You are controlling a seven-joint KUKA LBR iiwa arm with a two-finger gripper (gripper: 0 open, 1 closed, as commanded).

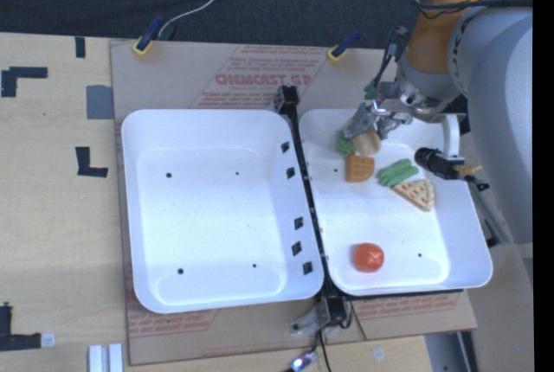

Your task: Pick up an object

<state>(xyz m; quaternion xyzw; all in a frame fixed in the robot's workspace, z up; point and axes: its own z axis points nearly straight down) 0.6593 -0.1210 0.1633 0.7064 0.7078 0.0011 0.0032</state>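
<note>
White bins: two sit side by side on a brown cardboard sheet [251,72]. On my screen they are the left bin [138,189] and the right bin [467,275], their inner rims touching along a dark seam.
Arm: the grey arm [498,59], with its orange band [446,11], comes in from the right of the view and bends down over the far part of the right bin.
Gripper: the gripper [370,126] hangs low over the far corner of the right bin, on the side nearest the left bin. Its tip meets the top of a tan piece [368,142]. From this feed I cannot tell how far open it is, or whether it has hold of the piece or only touches it.
Tan piece: it is in the right bin, directly under the gripper. A green lump [345,144] touches it on the side toward the left bin, and an orange block [359,169] lies just beside it on the near side.
Other things in the right bin: a green pod [398,172] lies slantwise near the orange block. A pale wedge [416,194] with a brown edge lies just beside the pod.
Red ball: the red ball [368,257] lies alone toward the near rim, well apart from the cluster under the gripper.
</note>
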